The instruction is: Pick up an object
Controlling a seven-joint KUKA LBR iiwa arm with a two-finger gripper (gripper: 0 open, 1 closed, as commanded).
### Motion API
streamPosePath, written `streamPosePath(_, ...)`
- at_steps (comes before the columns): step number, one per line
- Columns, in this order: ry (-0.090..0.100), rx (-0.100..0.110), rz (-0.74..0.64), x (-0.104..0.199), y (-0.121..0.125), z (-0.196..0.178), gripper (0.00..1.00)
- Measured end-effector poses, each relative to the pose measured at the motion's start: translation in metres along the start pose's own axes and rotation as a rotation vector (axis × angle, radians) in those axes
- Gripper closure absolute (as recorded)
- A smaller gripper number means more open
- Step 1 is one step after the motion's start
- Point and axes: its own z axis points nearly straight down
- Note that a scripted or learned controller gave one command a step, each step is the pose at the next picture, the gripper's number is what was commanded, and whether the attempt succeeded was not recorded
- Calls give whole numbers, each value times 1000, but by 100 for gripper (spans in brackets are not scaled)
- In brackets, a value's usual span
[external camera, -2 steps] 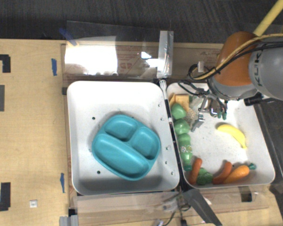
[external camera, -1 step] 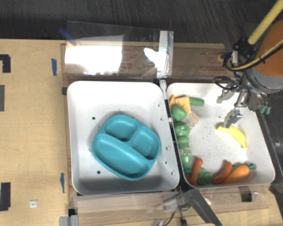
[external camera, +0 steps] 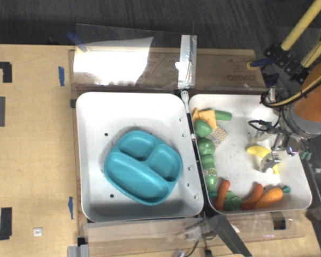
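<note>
My gripper (external camera: 272, 155) is low in the right bin (external camera: 241, 105), near its right wall, hanging from the grey arm with the orange band (external camera: 313, 101). Right under it lies a yellow toy (external camera: 257, 151), which pokes out to the gripper's left, with a smaller yellow bit (external camera: 276, 169) showing below it. The gripper body covers the middle of this yellow toy. Two orange carrots (external camera: 267, 196) lie by the front wall. Several green toy vegetables (external camera: 206, 146) line the bin's left wall.
The left bin (external camera: 96, 116) holds a teal divided plate (external camera: 143, 166). A yellow-orange wedge (external camera: 205, 114) and a green piece (external camera: 222, 115) sit at the right bin's far left corner. An orange-red piece (external camera: 223, 190) lies at the front left. Cables and yellow rods (external camera: 305, 20) hang at the upper right.
</note>
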Motion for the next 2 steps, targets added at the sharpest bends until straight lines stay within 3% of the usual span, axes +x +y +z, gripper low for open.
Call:
streamPosePath(1,-13,3,-27,76,-12,2,0)
streamPosePath(2,-22,6,-348,78,-13,1,0)
